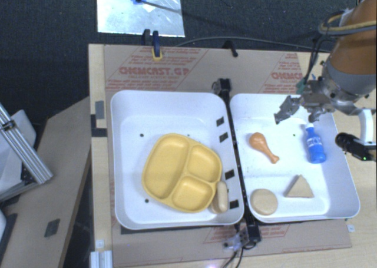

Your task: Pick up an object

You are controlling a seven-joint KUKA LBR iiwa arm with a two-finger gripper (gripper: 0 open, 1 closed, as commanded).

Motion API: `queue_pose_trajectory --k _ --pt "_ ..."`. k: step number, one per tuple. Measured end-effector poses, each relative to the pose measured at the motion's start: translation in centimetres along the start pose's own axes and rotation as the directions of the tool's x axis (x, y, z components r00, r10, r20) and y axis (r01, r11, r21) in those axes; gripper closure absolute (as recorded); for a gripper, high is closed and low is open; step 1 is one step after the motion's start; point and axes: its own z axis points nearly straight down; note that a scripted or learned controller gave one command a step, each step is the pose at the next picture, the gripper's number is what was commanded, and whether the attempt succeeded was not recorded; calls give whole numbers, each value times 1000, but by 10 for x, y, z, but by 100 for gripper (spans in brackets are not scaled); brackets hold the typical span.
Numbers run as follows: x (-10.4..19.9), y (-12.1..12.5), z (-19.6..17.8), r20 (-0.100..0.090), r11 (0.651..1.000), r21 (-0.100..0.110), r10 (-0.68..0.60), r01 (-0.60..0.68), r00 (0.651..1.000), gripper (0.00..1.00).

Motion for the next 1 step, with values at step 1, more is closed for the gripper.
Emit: queue_pose_trajectory --k 1 --pt "0 2 -6 2 1000 -12 -2 2 1000 0"
